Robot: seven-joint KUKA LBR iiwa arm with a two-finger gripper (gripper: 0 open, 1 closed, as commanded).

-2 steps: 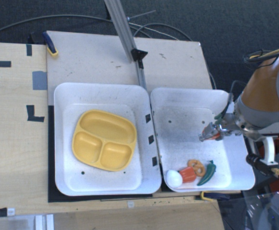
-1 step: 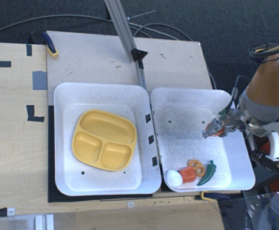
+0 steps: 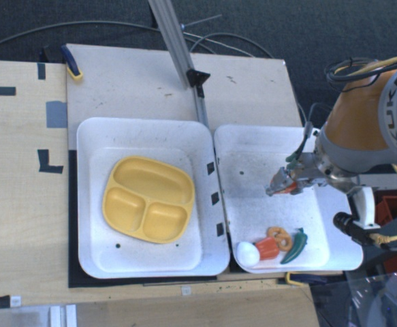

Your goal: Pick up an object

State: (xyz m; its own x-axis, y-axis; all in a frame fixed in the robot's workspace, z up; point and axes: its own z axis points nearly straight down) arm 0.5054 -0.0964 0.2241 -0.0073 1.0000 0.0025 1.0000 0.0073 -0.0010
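Note:
My gripper (image 3: 283,184) hangs over the middle of the right white bin (image 3: 252,148), coming in from the right. A small red object (image 3: 291,189) shows between its fingers, and the gripper is shut on it. At the bin's front edge lie a white egg (image 3: 248,253), a red-orange piece (image 3: 267,248), a brown pretzel (image 3: 279,236) and a green pepper (image 3: 295,246), all close together and apart from the gripper.
A yellow divided plate (image 3: 148,197) lies in the left white bin (image 3: 92,148). A grey metal post (image 3: 174,29) slants down to the ridge between the bins. Black cables (image 3: 116,26) run along the bench's back edge.

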